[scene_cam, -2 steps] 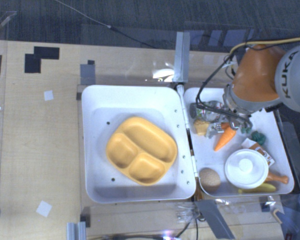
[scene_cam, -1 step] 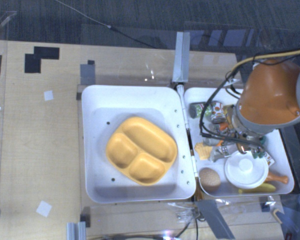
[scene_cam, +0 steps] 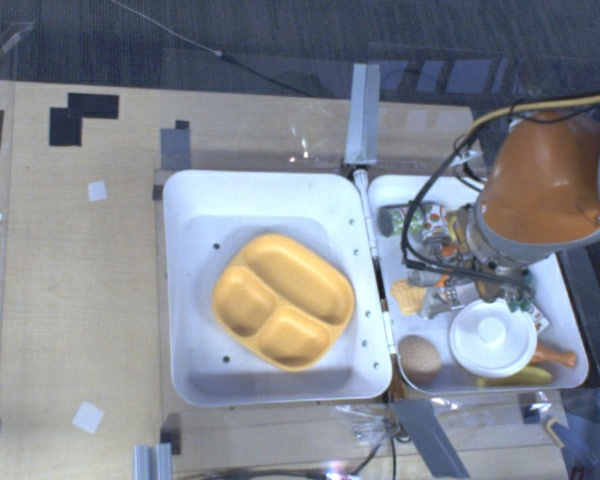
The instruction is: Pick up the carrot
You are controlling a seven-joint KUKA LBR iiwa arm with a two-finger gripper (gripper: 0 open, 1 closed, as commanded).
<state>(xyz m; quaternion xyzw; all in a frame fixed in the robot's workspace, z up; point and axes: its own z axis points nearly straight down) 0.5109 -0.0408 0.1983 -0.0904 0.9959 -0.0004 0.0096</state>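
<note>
One carrot (scene_cam: 558, 355), lower right of pincer (scene_cam: 472, 286)

my orange band (scene_cam: 545, 183) looks smooth and faintly glossy. below me, both white bins (scene_cam: 180, 268) seem smooth matt plastic (so does the yellow divided plate (scene_cam: 283, 299)); the bench (scene_cam: 70, 298) looks like pale wood under a clear sheet.

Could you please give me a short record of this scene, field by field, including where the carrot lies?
left bin: holds a yellow tray with three compartments
right bin: crowded with small items
carrot: right bin, near its front right corner, partly behind the white bowl
banana: along the front wall, beside the bowl
brown ball: front left of right bin
arm: over the right bin
carrot status: lying in bin, not lifted
</note>
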